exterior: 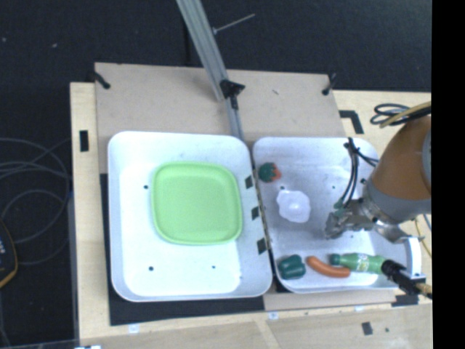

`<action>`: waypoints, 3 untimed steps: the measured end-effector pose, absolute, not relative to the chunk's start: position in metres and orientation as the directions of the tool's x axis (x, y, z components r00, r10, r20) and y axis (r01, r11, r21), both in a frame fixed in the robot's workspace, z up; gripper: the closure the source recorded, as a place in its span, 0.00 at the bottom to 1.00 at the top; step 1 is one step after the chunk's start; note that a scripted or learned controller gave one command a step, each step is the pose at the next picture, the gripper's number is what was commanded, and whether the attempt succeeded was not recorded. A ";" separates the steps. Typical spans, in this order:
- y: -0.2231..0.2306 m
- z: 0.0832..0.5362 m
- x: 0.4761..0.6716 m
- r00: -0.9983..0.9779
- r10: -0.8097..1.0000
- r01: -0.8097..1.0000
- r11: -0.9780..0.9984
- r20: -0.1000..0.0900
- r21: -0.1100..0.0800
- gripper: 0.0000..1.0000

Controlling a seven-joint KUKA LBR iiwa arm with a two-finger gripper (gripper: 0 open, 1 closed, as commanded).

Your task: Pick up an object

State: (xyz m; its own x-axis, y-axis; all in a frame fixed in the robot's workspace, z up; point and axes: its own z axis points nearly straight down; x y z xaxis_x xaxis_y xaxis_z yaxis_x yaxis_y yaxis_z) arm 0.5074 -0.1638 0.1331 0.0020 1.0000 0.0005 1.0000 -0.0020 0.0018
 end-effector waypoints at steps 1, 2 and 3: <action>-0.168 0.176 0.506 0.001 1.000 1.000 0.000 -0.001 0.004 1.00; -0.168 0.228 0.507 0.000 1.000 1.000 0.000 -0.001 0.006 1.00; -0.115 0.220 0.516 -0.004 1.000 1.000 0.004 0.001 0.001 1.00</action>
